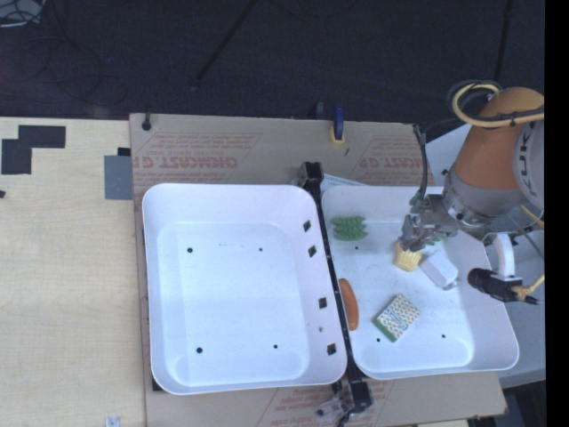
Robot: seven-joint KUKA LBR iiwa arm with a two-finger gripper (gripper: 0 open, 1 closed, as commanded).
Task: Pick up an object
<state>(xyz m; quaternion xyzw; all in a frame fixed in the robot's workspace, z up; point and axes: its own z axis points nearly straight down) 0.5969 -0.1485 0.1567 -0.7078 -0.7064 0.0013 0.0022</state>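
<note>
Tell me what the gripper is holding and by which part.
Cannot be told for sure. The gripper sits right over the yellow block, at its top edge, but an actual grip isn't visible.

I see red lettering printed on the cardboard sheet [233,154] under my bins. It lies mirrored and blurred. I cannot read it.
</note>
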